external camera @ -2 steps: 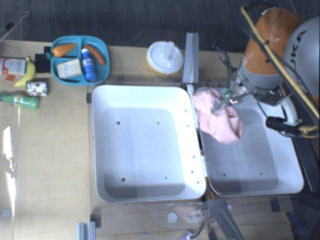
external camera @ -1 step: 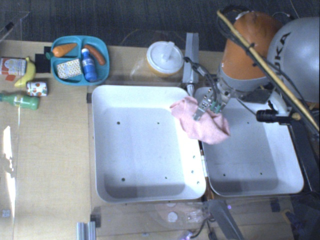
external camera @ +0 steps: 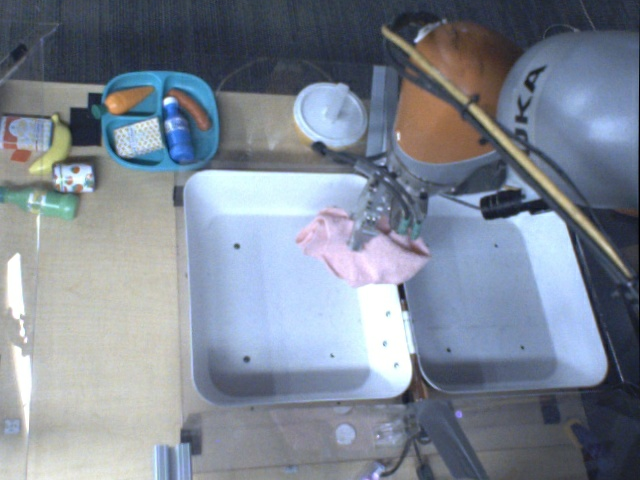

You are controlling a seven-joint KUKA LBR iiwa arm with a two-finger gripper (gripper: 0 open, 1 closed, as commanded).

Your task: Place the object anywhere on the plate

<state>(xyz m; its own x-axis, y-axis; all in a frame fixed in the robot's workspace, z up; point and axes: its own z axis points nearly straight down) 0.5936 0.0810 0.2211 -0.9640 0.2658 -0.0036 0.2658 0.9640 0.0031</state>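
The pincer [external camera: 385,218] sits low over a pink cloth [external camera: 360,253] in the left bin [external camera: 250,298], near the wall shared with the right bin [external camera: 500,308]; whether it pinches the cloth I cannot tell. The cloth looks soft, light and crumpled (likely to sag), so a raised fold seems best to grab.

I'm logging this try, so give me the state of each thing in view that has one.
pink cloth: crumpled, draped across the seam between the two bins
gripper: down on the cloth's upper edge
left bin: holds most of the cloth
lidded cup: upright, lid on
blue tray: filled with toy food
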